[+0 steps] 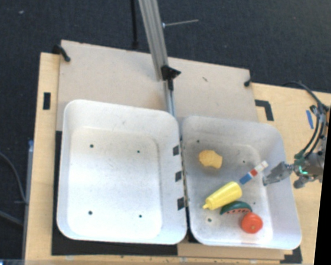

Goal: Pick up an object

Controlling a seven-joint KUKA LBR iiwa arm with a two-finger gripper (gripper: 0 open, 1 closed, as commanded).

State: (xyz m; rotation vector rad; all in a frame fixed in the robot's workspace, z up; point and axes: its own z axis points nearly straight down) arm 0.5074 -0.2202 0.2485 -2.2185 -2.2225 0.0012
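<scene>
The right bin (282, 149) holds several small objects. A yellow lumpy piece (210, 159) lies near its middle, and a yellow squeeze bottle (224, 195) lies tilted below it. Beside the bottle's base sits a green and red slice-shaped toy (235, 209), with a red ball (251, 223) just right of it. A small blue, white and red stick-like item (254, 173) lies above the bottle. My gripper (276, 173) reaches in over the bin's right rim, close to the right of that small item. Nothing is visibly held.
The left bin (116, 174) lies beside the right one, with a dark clip-lined seam between them. A metal pole (155, 33) slants up from behind the bins. Cables (317, 131) hang along the arm at the right edge.
</scene>
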